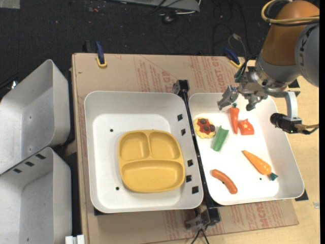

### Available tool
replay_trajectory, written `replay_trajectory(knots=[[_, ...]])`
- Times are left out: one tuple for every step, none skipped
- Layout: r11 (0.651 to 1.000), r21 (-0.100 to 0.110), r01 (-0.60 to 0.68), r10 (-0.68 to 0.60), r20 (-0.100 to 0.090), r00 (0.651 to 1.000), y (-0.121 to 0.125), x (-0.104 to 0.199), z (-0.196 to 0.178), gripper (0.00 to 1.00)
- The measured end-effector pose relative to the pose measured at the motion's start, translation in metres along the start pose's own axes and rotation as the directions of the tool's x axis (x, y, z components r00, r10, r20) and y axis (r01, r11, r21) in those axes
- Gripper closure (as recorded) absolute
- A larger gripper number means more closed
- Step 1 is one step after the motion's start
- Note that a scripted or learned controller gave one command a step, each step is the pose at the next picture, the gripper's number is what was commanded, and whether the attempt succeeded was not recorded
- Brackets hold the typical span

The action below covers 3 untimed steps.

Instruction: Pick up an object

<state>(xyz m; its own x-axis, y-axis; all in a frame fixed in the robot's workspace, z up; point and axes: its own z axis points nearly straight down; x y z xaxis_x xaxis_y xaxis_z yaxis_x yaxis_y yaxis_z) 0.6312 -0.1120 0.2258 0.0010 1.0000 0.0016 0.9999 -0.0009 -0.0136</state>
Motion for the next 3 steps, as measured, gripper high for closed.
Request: replay_trajectory(knots=[[1.0, -0.014, 0.002, -0.002, 0.002, 1.0, 0.003, 0.0, -0.008, 0.0], [1.0, -0.009, 0.001, -0.001, 0.001, 1.0, 0.009, -0.001, 0.037, 0.0], [1.0, -0.008, 0.0, 0.0, 0.001, 1.0, 0.005, -0.003, 0.081, 0.0]])
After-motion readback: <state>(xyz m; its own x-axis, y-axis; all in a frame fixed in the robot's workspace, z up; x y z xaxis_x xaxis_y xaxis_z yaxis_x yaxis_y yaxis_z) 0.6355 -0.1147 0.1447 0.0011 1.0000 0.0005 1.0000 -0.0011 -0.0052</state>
